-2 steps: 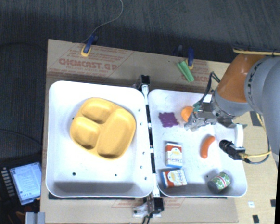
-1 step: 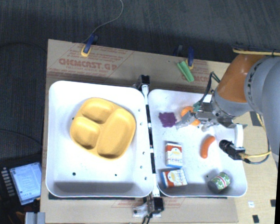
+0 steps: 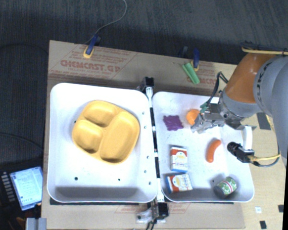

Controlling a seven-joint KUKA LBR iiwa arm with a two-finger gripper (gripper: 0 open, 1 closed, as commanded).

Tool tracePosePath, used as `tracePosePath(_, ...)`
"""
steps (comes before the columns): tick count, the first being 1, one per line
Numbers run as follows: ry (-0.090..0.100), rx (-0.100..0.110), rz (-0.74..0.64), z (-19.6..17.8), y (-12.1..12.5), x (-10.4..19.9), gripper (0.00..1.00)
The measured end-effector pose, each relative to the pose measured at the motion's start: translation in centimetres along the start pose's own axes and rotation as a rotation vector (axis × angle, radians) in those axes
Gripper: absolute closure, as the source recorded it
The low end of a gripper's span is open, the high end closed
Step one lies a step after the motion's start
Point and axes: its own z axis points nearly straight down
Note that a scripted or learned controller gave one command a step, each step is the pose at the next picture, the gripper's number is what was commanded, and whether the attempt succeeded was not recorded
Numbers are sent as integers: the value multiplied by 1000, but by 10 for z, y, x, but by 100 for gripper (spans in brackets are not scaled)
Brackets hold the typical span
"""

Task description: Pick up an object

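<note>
Dark carpet lies all around the counter (image 3: 256,205), and on it I see two white bins side by side. My left bin (image 3: 59,180) holds a big yellow lump (image 3: 105,131) that looks like soft bread. My right bin (image 3: 247,192) holds small toys.

My tool (image 3: 206,120) is low over the top part of the right bin, just beside a small orange ball (image 3: 192,116). I think the ball is the thing to pick. It sits near the top of the bin, next to a purple bit (image 3: 172,122). From up here I cannot tell how the tool is set or if it holds anything.

I guess the ball is light, hard and smooth, so it may roll or slip away. I would take it across its middle, one side each.

Lower down lie an orange sausage shape (image 3: 212,150), two little boxes (image 3: 179,158) and (image 3: 179,183), and a small green can (image 3: 225,187).
</note>
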Motion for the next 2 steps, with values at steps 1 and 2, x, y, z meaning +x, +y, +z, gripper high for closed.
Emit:
tracePosePath(1,0,0,0,0,0,0,0)
tracePosePath(2,-1,0,0,-10,0,0,100)
